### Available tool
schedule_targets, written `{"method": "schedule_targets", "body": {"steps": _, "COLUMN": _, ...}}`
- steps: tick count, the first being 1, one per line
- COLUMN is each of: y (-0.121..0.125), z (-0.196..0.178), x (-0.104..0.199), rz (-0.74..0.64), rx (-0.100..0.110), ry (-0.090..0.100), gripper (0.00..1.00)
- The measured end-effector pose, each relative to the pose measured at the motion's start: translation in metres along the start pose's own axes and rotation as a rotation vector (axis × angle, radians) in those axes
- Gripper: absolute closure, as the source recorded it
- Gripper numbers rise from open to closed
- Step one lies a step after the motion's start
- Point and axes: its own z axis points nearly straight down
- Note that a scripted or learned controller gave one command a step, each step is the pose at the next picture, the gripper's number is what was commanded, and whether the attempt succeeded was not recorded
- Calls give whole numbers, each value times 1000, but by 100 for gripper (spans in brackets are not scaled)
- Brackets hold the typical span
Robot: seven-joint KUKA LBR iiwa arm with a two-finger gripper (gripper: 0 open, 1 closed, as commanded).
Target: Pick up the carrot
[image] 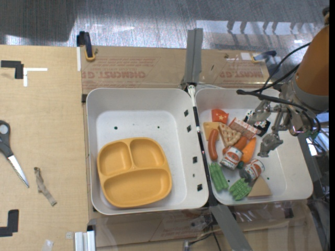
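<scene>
Over on the bench's left side I see scissors [7, 145] lying on the bare wood, well apart from everything that matters. Next comes the left bin [136, 101], with a yellow divided plate [134, 171] sitting toward its near edge. Across the divider, the right bin [285, 177] holds a crowded pile along its left half: a hot dog [212, 144], a pizza slice [229, 134], a small can [230, 158], green pods [219, 175]. The carrot [248, 149] lies in the middle of that pile, its long axis running from the bin's near-left toward its far-right, touching the can. My gripper [268, 143] hangs just right of the carrot, fingers spread and holding nothing, I think, though cables clutter that spot. I judge a short move left and down is needed, with tight room between neighbours.
</scene>
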Motion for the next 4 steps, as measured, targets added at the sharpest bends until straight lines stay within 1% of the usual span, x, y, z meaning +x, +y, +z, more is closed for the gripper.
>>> {"method": "schedule_targets", "body": {"steps": 1, "y": -17, "z": 149, "x": -28, "rz": 88, "rx": 2, "ry": -17, "gripper": 0}}
{"method": "schedule_targets", "body": {"steps": 2, "y": -16, "z": 139, "x": -30, "rz": 84, "rx": 3, "ry": -22, "gripper": 100}}
{"method": "schedule_targets", "body": {"steps": 3, "y": -2, "z": -2, "x": 8, "rz": -146, "rx": 0, "ry": -4, "gripper": 100}}
{"method": "schedule_targets", "body": {"steps": 4, "y": -2, "z": -1, "x": 8, "rz": -146, "rx": 0, "ry": -3, "gripper": 0}}
